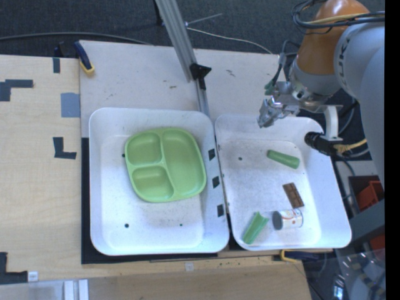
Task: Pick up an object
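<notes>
My gripper [270, 116] hangs over the far edge of the right bin [250, 174], above and to the left of a green cylinder [283, 159]. Nothing shows between its fingers. Further down the right bin lie a small brown bar [293, 195], a clear little bottle with a dark cap [287, 219] and a second green piece [254, 227] near the front edge. A green divided plate [165, 164] lies in the left bin [109, 224].
A slanted metal pole [181, 39] reaches down to the divider between the bins. A yellow and blue clamp [84, 58] sits on the bench at far left. Cables and a black fitting [319, 142] hang by the right bin's far right rim.
</notes>
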Robot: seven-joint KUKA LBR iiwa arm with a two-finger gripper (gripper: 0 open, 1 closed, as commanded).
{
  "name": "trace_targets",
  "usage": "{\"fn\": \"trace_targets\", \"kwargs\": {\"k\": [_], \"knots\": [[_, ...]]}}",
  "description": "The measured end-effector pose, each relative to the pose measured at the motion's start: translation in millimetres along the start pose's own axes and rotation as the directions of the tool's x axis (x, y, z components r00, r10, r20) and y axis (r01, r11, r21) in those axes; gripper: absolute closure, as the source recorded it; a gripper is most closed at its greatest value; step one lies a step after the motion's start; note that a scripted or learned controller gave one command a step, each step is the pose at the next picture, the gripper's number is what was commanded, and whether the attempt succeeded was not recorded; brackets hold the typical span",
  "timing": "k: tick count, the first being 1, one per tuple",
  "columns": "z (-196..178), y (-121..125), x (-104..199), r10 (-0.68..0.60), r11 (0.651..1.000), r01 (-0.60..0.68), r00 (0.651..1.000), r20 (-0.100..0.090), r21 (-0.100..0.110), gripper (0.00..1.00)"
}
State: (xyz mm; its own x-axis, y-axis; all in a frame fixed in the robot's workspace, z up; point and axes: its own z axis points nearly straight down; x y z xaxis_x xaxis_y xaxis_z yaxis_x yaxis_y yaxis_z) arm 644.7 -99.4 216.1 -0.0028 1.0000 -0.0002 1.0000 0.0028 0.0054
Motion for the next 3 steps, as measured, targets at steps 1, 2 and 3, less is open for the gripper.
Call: {"fn": "trace_targets", "kwargs": {"k": [1, 2, 3], "knots": [[-39, 1, 0, 0.001, 1.0, -0.001, 1.0, 0.0, 0.002, 1.0], [-42, 5, 47, -0.003, 1.0, 0.003, 1.0, -0.001, 0.005, 1.0], [-33, 10, 90, -0.002, 1.0, 0.002, 1.0, -0.001, 0.007, 1.0]]}}
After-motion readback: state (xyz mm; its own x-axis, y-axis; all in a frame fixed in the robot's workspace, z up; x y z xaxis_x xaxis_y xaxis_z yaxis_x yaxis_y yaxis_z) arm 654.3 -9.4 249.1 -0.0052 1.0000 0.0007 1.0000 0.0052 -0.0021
